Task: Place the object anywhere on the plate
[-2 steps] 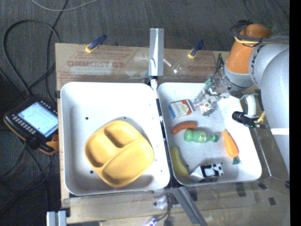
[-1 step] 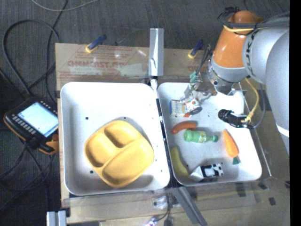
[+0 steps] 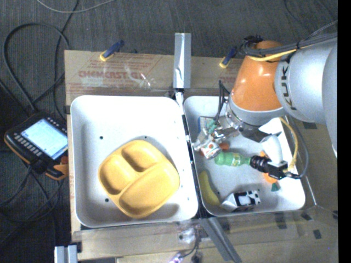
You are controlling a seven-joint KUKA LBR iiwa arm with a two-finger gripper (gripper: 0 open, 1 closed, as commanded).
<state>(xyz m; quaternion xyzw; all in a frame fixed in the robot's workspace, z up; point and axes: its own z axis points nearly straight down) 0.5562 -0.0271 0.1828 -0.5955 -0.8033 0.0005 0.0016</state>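
1. Two bins; I see the plate [image 3: 139, 177] in the left one.
2. Gripper [image 3: 215, 133] sits over the right bin's clutter, perhaps touching the carton [image 3: 207, 146].
3. Finger state: can't tell.

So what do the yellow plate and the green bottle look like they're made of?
Yellow plate: likely molded plastic, matte with a soft sheen, and rounded dividers between its sections. Green bottle: probably plastic too, glossy; too small to be sure.
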